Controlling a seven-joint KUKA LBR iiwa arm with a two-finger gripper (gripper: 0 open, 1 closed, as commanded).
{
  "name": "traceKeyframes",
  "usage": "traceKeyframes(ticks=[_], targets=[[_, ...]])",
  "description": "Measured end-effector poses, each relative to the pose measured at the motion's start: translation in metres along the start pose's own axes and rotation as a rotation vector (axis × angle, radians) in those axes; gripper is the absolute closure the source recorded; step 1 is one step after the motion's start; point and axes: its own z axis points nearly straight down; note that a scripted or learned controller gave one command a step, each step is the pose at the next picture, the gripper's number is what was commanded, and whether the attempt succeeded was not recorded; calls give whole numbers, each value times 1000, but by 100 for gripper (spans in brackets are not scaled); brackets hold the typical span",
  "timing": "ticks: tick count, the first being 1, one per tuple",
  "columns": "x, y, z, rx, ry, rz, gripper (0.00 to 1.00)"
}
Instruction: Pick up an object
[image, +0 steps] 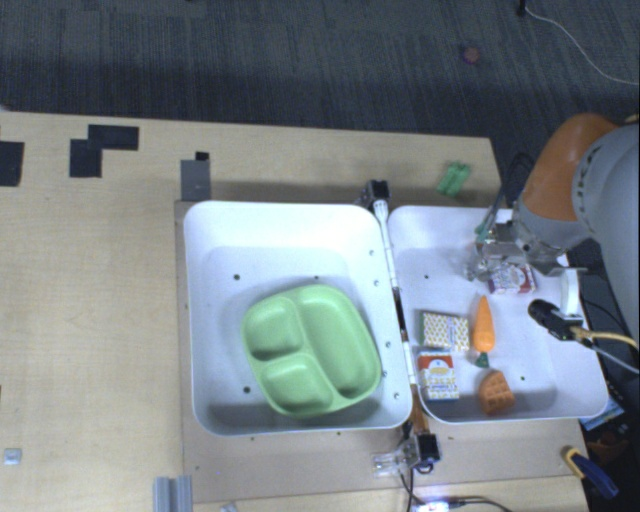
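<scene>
plate (312, 350): light green
carrot (483, 325): orange
bins (290, 225): white
bench (90, 330): pale wood
arm band (560, 165): orange

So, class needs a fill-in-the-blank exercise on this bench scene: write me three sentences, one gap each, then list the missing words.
1. The green divided plate lies in the ____ bin.
2. The plate has ____ compartments.
3. The orange carrot lies in the right bin, the same bin the ____ is over.

Missing words: left; three; gripper
</scene>
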Motion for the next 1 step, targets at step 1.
traceKeyframes(ticks=[1], targets=[[-54,42,-95,0,-1,0,100]])
